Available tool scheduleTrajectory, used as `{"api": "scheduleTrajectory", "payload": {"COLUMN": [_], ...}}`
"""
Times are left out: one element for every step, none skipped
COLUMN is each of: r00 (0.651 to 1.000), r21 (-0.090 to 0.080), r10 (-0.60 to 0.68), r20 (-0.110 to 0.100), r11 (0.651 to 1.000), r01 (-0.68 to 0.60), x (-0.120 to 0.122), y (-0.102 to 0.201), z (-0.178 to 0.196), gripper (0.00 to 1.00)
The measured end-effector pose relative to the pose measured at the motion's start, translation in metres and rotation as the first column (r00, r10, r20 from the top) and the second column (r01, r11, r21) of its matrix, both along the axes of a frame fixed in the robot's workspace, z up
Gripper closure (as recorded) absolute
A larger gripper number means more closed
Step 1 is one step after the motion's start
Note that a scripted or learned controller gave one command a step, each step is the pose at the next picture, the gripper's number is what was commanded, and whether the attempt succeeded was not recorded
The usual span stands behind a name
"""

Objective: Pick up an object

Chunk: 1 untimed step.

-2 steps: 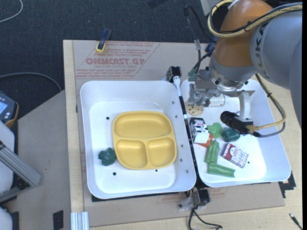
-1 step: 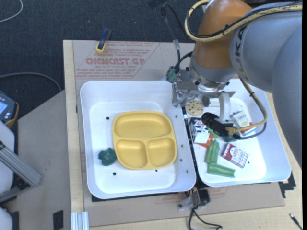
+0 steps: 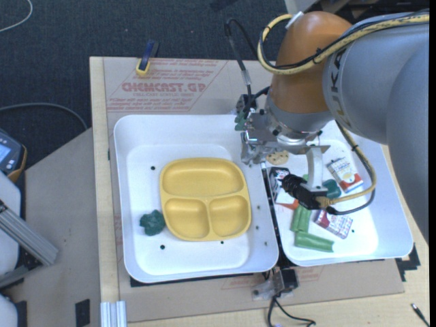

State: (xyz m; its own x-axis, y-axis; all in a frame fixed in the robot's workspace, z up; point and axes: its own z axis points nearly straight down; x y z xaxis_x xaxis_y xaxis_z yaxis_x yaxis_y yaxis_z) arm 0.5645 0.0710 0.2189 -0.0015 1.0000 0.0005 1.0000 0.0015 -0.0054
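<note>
Over the wall between the two bins, near the far end, the grey and orange arm (image 3: 320,60) reaches down from the right. Its fingers (image 3: 248,152) are low there, by the far right corner of the left bin (image 3: 126,182). The big wrist hides most of them, so I cannot tell if they are open or closed. I see nothing between them.

All the things lie in the bins on the bench (image 3: 102,182). A yellow plate (image 3: 204,197) with three parts sits in the middle of the left bin. A small green lump (image 3: 152,222) rests just beside the plate, on its left. The right bin (image 3: 392,216) has more things. A little round tan thing (image 3: 276,158) lies near the wall, close to the fingers. Two green sticks (image 3: 310,234) lie near the front. A red and white packet (image 3: 335,223) lies just beside the sticks, and one more packet (image 3: 343,171) lies farther back.

I think the job is not done yet. Nothing looks lifted up; every thing I can see rests on a bin floor. The reach down looks started, but the grab and the lift are left to do. From where the fingers are, the round tan thing or the plate's far edge seems the nearest thing to take, but I cannot say which one is meant.
</note>
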Motion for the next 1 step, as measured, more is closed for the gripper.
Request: {"api": "scheduleTrajectory", "payload": {"r00": [1.0], "r21": [0.0], "r10": [0.0], "r20": [0.009], "r11": [1.0], "r01": [0.0], "x": [0.0112], "y": [0.0073], "z": [0.016], "gripper": [1.0]}}
